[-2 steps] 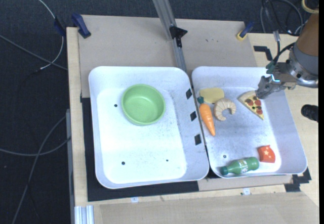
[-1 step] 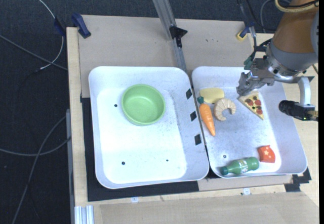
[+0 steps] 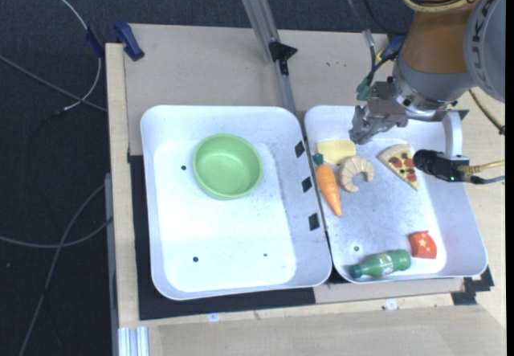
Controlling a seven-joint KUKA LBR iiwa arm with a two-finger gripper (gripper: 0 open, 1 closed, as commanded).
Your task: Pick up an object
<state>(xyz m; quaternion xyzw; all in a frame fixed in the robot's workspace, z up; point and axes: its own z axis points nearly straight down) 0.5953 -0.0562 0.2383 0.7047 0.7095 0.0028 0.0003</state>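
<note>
dark carpet floor [image 3: 64, 186] around tan wooden bench [image 3: 201, 65]; thin cables [image 3: 48, 1] trailing at 9 and 10 o'clock; blue clamp [image 3: 127, 39] on bench corner at 11; even light.

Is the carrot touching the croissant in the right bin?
Touching. In the camera view, the carrot lies with its upper right side pressed against the croissant's left edge, no white bin floor showing between them there.

In the right bin [image 3: 474, 246], cheese [image 3: 337, 151], carrot [image 3: 328, 189], croissant [image 3: 356, 173] and pizza slice [image 3: 400, 164] crowd the far end; its middle lies open. The left bin [image 3: 161, 266] holds a green bowl [image 3: 228, 165], with open floor nearer.
</note>
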